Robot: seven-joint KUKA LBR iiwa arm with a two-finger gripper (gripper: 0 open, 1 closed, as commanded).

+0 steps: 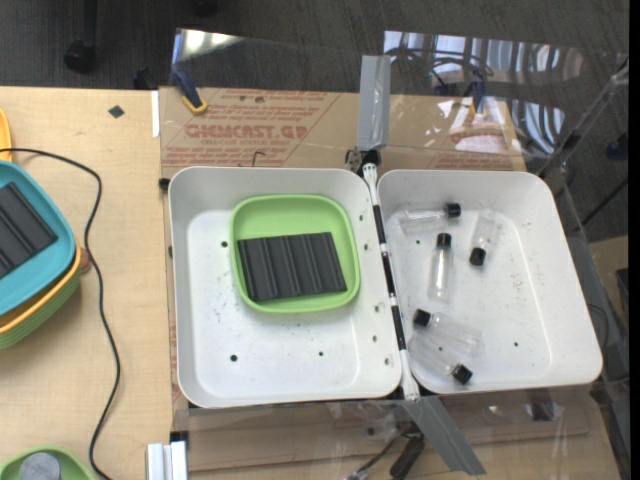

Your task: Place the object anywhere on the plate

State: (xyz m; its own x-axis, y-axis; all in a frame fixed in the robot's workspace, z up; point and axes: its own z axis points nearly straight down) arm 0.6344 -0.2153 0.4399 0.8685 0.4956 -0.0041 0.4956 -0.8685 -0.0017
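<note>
At the near end of the right bin [535, 308] a clear vial [447, 346] with a black cap lies on its side, and further in four more little round tubes [440, 266] lie loose on the smooth, speckled white floor, so the thing to be moved waits there and, by my reckoning, the job has not begun. In the left bin [290, 358] sits the plate [243, 230], a glossy lime-green square with rounded corners and a dark ribbed pad in its well, with no vial on it. Whether the hand is apart or together I cannot tell, and beyond the bins a printed cardboard sheet [260, 128] lies flat on the worktop.
</note>
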